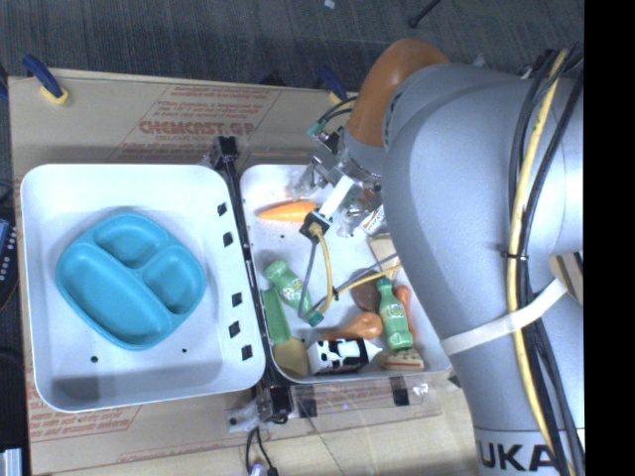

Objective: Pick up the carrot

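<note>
Lying near the far edge of the right bin (270, 181), the carrot (286, 209) stretches its long axis across the bin, one end just beside the gripper (335, 188) on the arm's side, whose opening and hold I cannot tell.

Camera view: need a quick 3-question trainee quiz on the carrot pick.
1. True or false: the orange carrot lies in the white bin on the view's right.
2. What sits in the other white bin? A) blue divided plastic plate B) red cup C) banana
3. Which is closer to the carrot: the gripper or the black-and-white cow-patterned toy?

Key: 1 true; 2 A; 3 gripper.
</note>
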Tool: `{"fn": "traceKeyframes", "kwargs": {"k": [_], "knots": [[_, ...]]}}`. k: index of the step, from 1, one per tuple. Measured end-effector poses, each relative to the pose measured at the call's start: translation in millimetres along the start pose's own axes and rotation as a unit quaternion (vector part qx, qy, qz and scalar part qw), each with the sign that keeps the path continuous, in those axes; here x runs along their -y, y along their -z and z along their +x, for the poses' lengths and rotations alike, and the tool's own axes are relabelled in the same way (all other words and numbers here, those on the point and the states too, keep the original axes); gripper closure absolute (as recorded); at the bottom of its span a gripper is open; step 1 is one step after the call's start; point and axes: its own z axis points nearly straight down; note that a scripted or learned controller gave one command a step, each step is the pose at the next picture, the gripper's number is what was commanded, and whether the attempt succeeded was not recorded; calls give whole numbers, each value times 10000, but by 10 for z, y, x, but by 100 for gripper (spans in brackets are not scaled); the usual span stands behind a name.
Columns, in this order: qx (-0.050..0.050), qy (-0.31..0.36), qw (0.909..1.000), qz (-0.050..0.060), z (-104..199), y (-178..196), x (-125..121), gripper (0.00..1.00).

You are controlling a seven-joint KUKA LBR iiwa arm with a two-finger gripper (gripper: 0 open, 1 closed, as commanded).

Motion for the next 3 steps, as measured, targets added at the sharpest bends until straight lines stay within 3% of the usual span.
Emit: {"fn": "traceKeyframes", "kwargs": {"k": [1, 2, 3], "knots": [[55, -600, 9982, 44, 9, -202, 228, 0], [54, -555, 9984, 89, 27, -98, 241, 100], [53, -2092, 9778, 40, -320, 808, 1118, 100]]}}
